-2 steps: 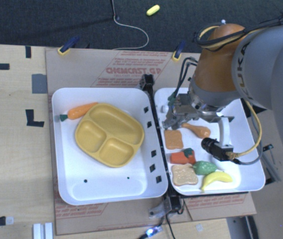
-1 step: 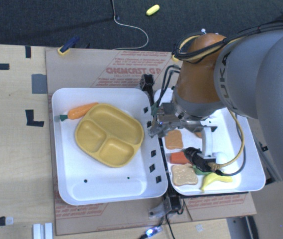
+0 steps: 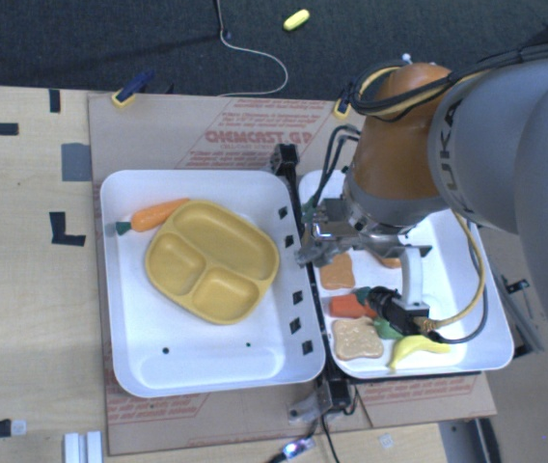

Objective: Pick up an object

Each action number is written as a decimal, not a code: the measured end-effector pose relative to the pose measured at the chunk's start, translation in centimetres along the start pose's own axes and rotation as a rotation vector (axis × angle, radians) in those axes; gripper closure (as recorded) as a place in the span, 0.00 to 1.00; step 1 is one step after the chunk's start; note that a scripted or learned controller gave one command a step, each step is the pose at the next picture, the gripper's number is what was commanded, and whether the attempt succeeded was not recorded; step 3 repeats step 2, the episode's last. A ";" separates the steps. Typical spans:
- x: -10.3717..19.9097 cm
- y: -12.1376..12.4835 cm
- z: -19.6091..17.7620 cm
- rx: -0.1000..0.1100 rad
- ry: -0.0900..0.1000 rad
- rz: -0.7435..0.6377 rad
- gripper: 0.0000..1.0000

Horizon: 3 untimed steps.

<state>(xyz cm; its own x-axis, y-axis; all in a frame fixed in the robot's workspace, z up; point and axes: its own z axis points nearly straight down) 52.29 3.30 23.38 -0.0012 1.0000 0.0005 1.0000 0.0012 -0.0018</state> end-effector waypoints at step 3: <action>-0.5 -0.4 1.9 0.003 -0.002 0.001 1.00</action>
